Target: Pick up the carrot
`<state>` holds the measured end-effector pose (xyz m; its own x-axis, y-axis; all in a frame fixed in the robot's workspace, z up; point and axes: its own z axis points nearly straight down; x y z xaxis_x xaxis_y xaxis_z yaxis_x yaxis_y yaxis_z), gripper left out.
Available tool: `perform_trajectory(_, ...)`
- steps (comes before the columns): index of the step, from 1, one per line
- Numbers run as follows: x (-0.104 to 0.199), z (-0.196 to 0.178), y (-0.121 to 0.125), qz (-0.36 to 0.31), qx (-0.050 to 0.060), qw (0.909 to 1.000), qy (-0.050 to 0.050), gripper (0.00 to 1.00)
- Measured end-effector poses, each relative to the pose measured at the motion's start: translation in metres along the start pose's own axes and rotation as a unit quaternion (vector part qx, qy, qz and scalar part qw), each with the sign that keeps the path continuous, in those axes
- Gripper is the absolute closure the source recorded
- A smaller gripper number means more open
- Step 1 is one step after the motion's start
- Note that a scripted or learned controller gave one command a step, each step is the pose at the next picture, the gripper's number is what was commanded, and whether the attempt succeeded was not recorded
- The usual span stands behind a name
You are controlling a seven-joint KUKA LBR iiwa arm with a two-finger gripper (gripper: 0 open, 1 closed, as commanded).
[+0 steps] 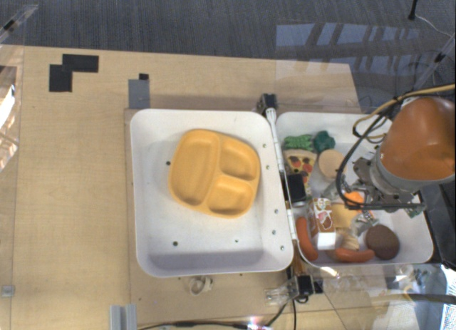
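A small patch of bright orange, which looks like the carrot (353, 197), shows in the right bin (425, 250) just under the arm's wrist. The rest of it is covered by the arm. The gripper (362, 206) hangs directly over that spot, low among the toy foods, and the grey wrist and orange band above hide most of it. From this angle I cannot make out whether anything is held.
The right bin is crowded: green broccoli (308, 141), a pizza slice (299, 162), a beige round (331, 162), two red sausages (306, 239), a brown potato (383, 241). The left bin (153, 250) holds a yellow divided plate (214, 172).
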<state>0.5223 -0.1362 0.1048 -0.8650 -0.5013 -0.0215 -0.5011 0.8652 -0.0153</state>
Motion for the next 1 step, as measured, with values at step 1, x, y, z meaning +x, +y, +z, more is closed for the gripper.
perform_trajectory(1,0.0261,0.0071,-0.0441,0.028,0.003,0.9996,-0.002,0.00)
